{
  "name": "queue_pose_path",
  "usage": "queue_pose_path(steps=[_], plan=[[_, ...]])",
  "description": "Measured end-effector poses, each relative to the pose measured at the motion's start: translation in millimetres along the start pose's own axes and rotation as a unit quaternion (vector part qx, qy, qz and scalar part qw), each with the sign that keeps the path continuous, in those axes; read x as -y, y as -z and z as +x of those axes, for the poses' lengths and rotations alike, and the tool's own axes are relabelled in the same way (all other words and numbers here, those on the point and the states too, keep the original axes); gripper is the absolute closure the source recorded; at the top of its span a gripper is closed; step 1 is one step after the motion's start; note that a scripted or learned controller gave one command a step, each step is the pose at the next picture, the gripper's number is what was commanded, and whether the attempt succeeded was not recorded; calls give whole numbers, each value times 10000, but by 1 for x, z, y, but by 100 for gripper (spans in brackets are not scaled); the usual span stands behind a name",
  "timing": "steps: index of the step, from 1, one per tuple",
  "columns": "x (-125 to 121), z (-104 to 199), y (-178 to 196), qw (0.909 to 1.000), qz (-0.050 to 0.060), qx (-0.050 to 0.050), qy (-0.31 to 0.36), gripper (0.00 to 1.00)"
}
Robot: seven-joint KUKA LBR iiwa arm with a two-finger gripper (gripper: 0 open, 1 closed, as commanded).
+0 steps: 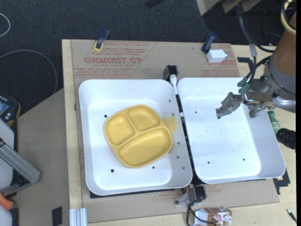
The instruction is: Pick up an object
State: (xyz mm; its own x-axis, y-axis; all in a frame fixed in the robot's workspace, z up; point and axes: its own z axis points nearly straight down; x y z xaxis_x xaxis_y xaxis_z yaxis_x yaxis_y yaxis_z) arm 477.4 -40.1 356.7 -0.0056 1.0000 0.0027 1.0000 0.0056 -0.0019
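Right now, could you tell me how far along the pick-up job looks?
Nothing looks picked yet. The yellow divided plate lies flat in the left bin, untouched. The gripper hangs over the right bin, well apart from the plate, with nothing visible between its fingers. Left to do: cross to the plate, grasp it and lift it.

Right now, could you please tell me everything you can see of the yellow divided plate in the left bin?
The yellow divided plate looks like smooth moulded plastic, rounded in outline, with three compartments: two smaller ones at the far side and one wide one at the near side. A small tab sticks out from its right edge. It lies flat and right side up on the floor of the left bin, turned at a slant, with nothing in it or touching it.
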Motion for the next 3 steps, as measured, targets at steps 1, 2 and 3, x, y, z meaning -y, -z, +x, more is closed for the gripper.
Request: queue_pose_path(steps=[1,2,3], plan=[[-3,-3,9,10000,-18,14,-19,100],[-2,73,-21,10000,20,1,16,100],[-3,136,54,10000,-60,-6,17,100]])
